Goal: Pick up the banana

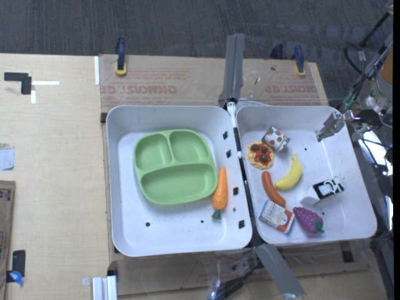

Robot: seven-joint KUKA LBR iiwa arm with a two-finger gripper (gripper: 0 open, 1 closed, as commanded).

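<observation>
The arm is cut off at the right edge; its hand hangs over the right bin's upper right, whether open or closed I cannot tell. That bin holds the banana, lying near its middle, a sausage, pizza, grapes and a carton. The left bin holds a green plate and a carrot

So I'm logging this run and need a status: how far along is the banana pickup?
Nothing looks done yet: the banana lies in the right bin, between the pizza slice and the black-and-white block. In hand: the pincer sits near the bin's upper right, apart from the banana, nothing seen in it. Left: reach the banana, grip and lift it.
</observation>
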